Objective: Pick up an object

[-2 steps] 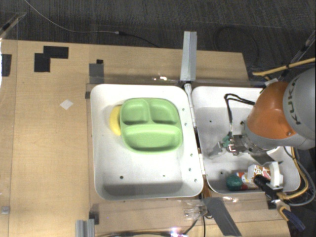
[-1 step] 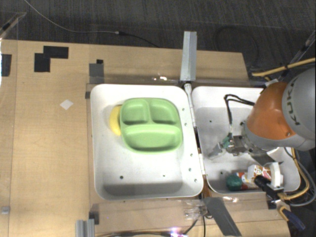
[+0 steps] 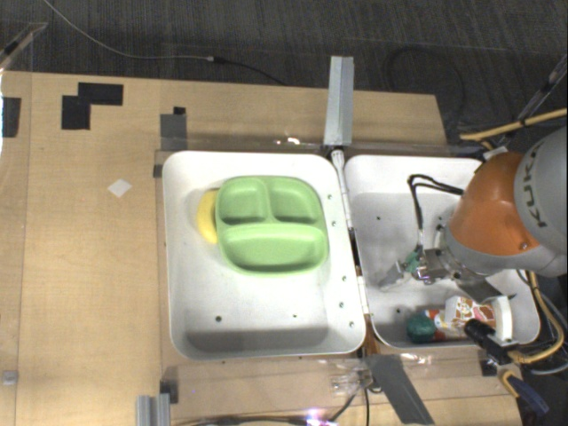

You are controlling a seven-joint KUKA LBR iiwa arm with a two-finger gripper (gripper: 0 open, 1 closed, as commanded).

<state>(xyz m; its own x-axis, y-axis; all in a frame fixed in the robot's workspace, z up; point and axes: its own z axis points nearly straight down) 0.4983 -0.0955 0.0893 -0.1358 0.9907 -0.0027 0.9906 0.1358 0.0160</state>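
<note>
The end effector [image 3: 424,269] hangs low inside the right bin [image 3: 390,193], above the small bottle [image 3: 470,313] and green object [image 3: 420,328] lying against that bin's near wall; whether it is spread or pressed together I cannot tell. Likely risk: the 2 items sit crowded against the wall, so a descent could strike the rim or nudge them aside. The bin's far half is open floor. Left of the right bin, a green tray [image 3: 271,223] covers a yellow object [image 3: 207,217].
</note>
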